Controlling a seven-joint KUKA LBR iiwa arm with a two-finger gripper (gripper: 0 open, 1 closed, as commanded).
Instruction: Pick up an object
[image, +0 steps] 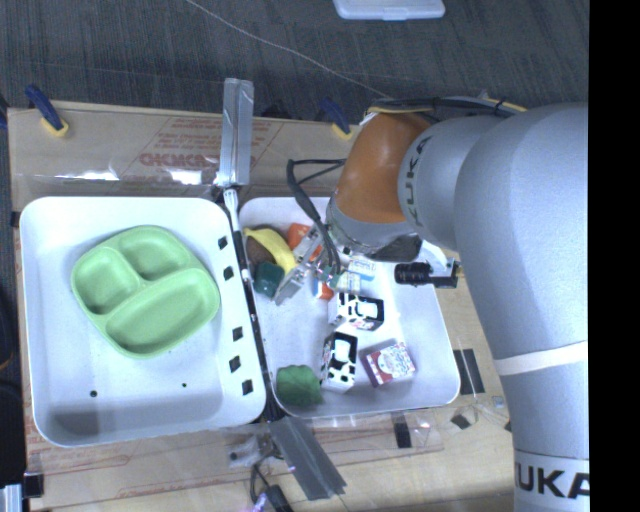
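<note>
Banana (270, 247): yellow, curved, lying in the right bin (432, 385) at its upper left, long axis running upper left to lower right. Teal block (266, 279) just below it. Gripper (305, 268) low beside both; grip state cannot be told, perhaps masked by the arm (400, 185). Green plate (146, 289) in the left bin (45, 400).

The arm (520, 250) is smooth, rounded grey casing with a glossy orange band (375, 180) above the wrist, black cables (300, 185) looping beside it, and dark "KUKA" lettering (550, 483) at lower right.
</note>
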